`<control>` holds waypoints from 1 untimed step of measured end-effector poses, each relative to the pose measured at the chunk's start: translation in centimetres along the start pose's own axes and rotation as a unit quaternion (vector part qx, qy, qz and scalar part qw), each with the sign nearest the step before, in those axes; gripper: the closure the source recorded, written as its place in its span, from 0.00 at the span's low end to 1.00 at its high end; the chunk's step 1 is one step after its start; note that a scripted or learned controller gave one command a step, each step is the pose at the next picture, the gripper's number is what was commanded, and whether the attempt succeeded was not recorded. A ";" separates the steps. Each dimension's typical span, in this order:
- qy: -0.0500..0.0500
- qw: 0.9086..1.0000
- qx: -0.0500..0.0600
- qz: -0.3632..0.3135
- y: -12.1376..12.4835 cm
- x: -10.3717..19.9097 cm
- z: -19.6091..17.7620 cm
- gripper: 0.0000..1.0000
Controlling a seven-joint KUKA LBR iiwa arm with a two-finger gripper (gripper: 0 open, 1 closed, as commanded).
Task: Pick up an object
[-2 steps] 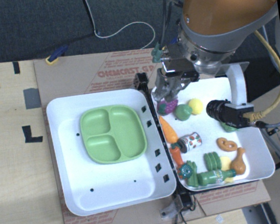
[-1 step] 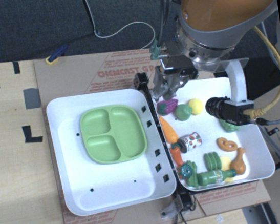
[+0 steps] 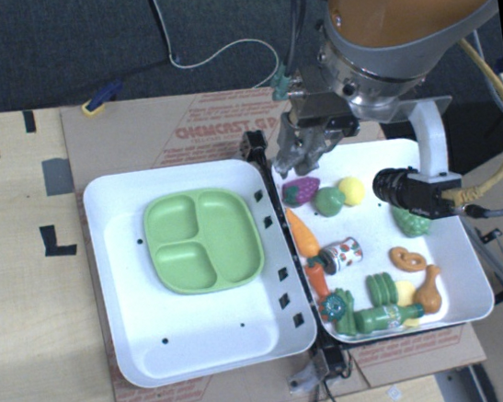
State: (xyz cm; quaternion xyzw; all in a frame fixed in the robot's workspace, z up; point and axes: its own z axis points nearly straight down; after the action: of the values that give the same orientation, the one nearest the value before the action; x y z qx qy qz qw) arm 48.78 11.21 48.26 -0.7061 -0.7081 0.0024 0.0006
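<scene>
Gripper (image 3: 297, 163) low over back-left corner of right bin (image 3: 473, 290), right above the purple grapes (image 3: 301, 190). Can't tell finger state. Nothing visibly held. Grapes sit by the divider, with a green ball (image 3: 329, 200) and lemon (image 3: 351, 191) just to their right. Carrot (image 3: 301, 232) lies along the bin's left wall, can (image 3: 342, 253) beside it. Pretzel (image 3: 407, 260) and drumstick (image 3: 427, 287) toward the front right. Left bin (image 3: 124, 288) holds 1 green tray (image 3: 204, 239).
</scene>
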 end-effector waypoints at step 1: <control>-0.001 1.000 0.004 0.000 -0.5 1.8 11.2 1.00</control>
State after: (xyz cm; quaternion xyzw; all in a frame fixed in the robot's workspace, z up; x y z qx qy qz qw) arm 48.22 13.00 37.05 -0.7064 -0.7078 0.0059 0.0032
